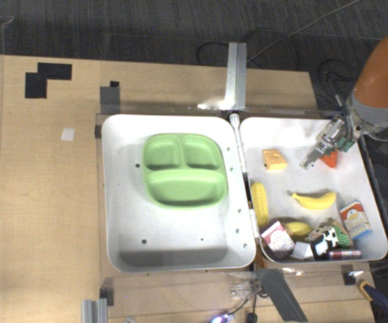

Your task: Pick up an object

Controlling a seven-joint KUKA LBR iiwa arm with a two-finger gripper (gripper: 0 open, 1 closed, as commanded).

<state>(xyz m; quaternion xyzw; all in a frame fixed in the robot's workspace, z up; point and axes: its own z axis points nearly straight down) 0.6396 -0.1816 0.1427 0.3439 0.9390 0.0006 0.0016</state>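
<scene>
My gripper (pixel 317 153) hangs low over the far right part of the right bin (pixel 376 200), angled down to the left. A small red-orange object (pixel 331 159) lies right beside it, touching or just under it; I cannot tell whether it is gripped. An orange-yellow wedge (pixel 273 159) sits to the gripper's left. A banana (pixel 314 199) lies nearer the front, and a corn cob (pixel 260 204) rests along the bin's left wall.
The right bin's front holds a pile: a pink-white box (pixel 277 237), a small can (pixel 354 219), a black-and-white toy (pixel 325 234), a marker (pixel 342 253). A green divided plate (pixel 184 169) lies in the left bin (pixel 123 241).
</scene>
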